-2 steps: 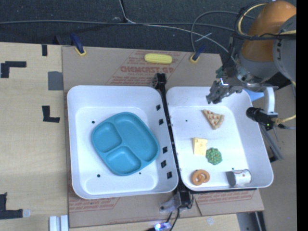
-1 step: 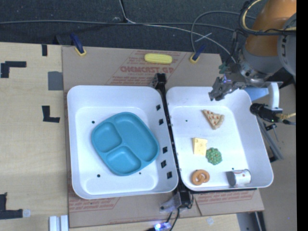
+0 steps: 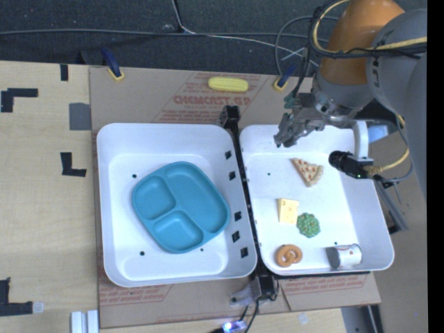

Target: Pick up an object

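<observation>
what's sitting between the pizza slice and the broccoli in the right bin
A yellow cheese wedge lies between the pizza slice and the broccoli, seen in the camera view.

A sky-blue divided plate (image 3: pixel 180 206) lies in the left white bin (image 3: pixel 114 186). In the right white bin (image 3: pixel 371 207): a tan pizza slice (image 3: pixel 307 171) speckled red, a pale yellow cheese wedge (image 3: pixel 288 211), a dark green broccoli floret (image 3: pixel 308 225), an orange-brown pretzel (image 3: pixel 288 256) and a grey-and-silver can (image 3: pixel 344 256). Behind the bins, a yellow banana (image 3: pixel 227 84) rests on brown cardboard (image 3: pixel 149 96) printed with red lettering.
</observation>
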`<state>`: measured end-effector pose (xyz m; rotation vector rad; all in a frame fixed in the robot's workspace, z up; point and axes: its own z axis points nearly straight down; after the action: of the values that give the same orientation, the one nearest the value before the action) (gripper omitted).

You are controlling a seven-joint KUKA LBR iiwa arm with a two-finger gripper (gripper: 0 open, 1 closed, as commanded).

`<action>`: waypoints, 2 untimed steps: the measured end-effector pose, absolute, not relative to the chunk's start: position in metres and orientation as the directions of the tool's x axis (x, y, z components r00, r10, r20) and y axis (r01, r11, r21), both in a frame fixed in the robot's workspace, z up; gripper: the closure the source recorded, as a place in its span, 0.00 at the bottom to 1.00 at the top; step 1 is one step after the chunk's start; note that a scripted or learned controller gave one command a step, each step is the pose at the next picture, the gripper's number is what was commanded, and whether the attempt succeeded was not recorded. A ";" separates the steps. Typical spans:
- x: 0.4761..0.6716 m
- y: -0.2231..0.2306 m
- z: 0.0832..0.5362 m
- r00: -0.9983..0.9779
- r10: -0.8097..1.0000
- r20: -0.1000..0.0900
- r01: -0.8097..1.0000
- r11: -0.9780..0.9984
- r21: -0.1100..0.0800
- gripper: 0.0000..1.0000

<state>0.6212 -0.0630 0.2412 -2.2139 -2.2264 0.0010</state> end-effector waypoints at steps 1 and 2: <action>0.615 -0.006 0.243 -0.007 1.000 0.002 1.000 0.007 -0.002 1.00; 0.621 0.042 0.245 -0.006 1.000 0.001 1.000 0.006 -0.001 1.00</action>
<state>0.6209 0.0418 0.2447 -2.2138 -2.2270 0.0007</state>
